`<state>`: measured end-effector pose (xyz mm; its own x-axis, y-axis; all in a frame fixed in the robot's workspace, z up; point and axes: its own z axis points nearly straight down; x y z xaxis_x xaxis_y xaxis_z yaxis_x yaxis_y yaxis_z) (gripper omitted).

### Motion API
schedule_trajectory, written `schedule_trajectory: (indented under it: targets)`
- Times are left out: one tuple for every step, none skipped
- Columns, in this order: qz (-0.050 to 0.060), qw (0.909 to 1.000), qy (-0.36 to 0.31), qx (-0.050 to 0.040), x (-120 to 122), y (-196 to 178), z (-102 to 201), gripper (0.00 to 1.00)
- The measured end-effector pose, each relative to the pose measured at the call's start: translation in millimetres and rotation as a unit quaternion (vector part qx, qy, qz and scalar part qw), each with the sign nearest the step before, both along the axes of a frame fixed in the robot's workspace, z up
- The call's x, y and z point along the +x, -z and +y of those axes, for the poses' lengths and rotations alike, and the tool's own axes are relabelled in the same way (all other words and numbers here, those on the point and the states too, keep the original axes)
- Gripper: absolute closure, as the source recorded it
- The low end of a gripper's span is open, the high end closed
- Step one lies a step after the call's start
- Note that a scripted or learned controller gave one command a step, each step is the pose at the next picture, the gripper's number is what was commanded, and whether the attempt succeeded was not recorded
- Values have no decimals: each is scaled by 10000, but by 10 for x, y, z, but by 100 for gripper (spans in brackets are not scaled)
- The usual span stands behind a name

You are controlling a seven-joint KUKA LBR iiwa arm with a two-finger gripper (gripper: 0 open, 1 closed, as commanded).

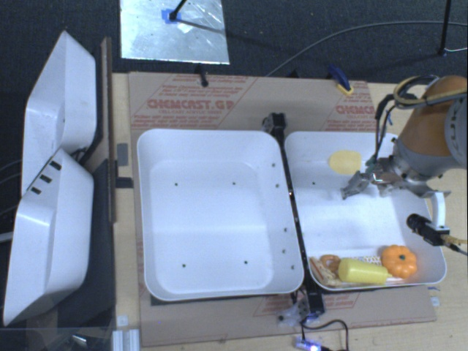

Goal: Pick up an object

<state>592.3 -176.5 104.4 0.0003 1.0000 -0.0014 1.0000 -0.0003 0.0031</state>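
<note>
The grey arm with the orange band is reaching in from the right over the right-hand shallow white plastic bin (322, 218). Its two-finger hand (355, 186) is hanging low in that bin's far half, fingers spread slightly apart and gripping nothing. A pale yellow flat round object (344, 161) is lying just beyond the hand, toward the far wall. Along the near wall, a small orange pumpkin-shaped toy (399, 260), a yellow elongated plastic piece (361, 271) and a brownish pretzel-like item (328, 263) are sitting close together. The left-hand white bin (212, 218) is resting beside it on the tabletop (241, 97).
</note>
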Motion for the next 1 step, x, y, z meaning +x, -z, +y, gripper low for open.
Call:
schedule_trajectory:
  targets:
    - [4,10000,-13,4,592,187,58,0]
